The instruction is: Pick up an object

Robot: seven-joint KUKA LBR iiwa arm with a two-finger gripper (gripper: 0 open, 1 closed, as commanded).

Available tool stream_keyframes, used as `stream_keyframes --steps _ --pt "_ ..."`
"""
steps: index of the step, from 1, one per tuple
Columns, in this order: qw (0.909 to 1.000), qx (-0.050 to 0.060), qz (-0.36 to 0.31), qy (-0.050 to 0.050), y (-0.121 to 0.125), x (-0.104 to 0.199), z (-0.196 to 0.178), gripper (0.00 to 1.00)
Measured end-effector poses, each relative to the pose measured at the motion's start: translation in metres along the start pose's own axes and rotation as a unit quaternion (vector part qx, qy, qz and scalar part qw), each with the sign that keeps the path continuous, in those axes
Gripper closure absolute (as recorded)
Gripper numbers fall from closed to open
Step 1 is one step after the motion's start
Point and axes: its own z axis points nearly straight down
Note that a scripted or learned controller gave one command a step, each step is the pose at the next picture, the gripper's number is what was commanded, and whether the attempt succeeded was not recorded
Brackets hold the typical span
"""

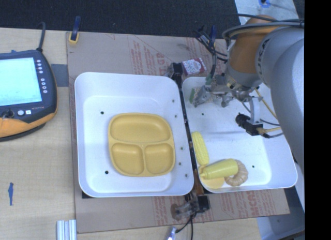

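- Camera view: two white bins sit side by side on a brown cardboard sheet [129,53], with the left bin [93,130] toward 9 o'clock and the right bin [227,135] toward 3 o'clock.
- The gripper [212,95] is low over the right bin's 11 o'clock corner, close to the bin wall.
- I cannot tell whether the gripper is open or closed, and nothing is visibly held.
- The grey arm [274,63], with its orange band, comes in from 2 o'clock and covers the right bin's 1 o'clock corner.
- A small green item [192,95] is just beside the gripper on its 9 o'clock side, against the bin wall. It is too small to identify.
- The pickable things are clustered at 7 o'clock in the right bin, well apart from the gripper.
- A corn cob [200,148] lies along the bin's left wall.
- A yellow bottle [220,169] lies on its side just below the corn cob.
- A tan ring-shaped piece [239,173], like a donut, touches the bottle's 3 o'clock end.
- A pale yellow disc [212,183] lies partly under the bottle.
- A yellow divided plate [140,145] with three compartments sits flat in the centre of the left bin.
- A red-and-white packet [193,66] lies on the cardboard at 12 o'clock of the bin seam, outside both bins.
- A teach pendant [23,91] with its screen lit rests on the bench at the far 9 o'clock edge.
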Motion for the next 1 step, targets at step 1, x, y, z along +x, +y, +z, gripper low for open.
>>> stream_keyframes --steps 1 --pt "1.0 0.001 0.0 0.0 -0.0001 0.0019 0.0 0.0"
